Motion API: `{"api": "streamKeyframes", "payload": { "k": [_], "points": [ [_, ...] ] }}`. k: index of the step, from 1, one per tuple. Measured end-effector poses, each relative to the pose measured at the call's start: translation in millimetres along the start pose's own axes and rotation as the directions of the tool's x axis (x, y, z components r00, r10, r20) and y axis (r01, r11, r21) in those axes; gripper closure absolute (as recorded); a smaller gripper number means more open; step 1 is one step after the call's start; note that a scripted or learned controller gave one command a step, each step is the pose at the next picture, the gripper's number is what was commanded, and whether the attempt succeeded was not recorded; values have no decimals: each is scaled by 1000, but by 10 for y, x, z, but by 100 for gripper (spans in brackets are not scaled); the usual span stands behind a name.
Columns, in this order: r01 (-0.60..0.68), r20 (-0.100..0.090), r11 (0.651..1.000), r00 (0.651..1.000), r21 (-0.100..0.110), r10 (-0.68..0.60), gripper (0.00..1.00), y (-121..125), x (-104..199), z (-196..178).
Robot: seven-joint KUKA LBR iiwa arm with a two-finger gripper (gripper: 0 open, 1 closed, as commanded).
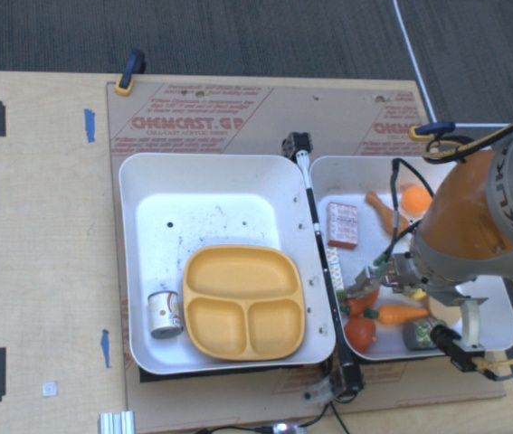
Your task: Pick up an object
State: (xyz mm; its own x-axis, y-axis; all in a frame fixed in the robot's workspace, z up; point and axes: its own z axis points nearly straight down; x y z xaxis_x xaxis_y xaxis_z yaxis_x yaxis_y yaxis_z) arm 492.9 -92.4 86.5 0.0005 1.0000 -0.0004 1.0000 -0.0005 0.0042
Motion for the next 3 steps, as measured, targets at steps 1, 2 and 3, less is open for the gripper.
{"api": "streamKeyframes", "payload": {
  "k": [1,2,3],
  "points": [
    [-1,1,1000,1000,-6,1,100,19,-2,-107],
    [1,-1,1000,1000,3,-1,100,199,-27,0],
    [2,0,1000,1000,3,-2,100,650,-55,-258]
  ]
}}
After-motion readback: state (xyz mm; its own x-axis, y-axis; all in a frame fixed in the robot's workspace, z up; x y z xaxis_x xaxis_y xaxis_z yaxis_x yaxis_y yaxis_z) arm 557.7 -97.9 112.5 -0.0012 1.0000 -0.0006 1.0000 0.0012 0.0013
